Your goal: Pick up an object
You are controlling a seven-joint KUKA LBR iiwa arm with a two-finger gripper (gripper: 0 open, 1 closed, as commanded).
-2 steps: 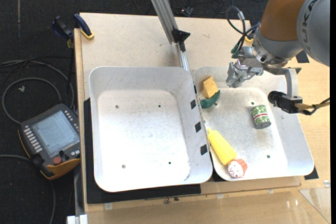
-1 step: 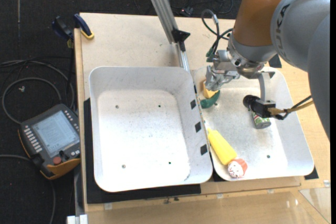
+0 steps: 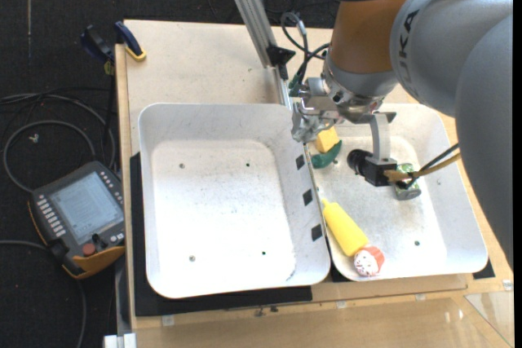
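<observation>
There are two white bins on the bench, a left bin and a right bin that touch side by side. In the right bin I count four small things: one long yellow toy near the wall by the left bin, one small round red and white thing just past its end, one small yellow and green thing farther up, and one little green and brown block near the middle. One grey arm reaches over the right bin, and one grey and orange control pad lies on the floor left of the left bin.
</observation>
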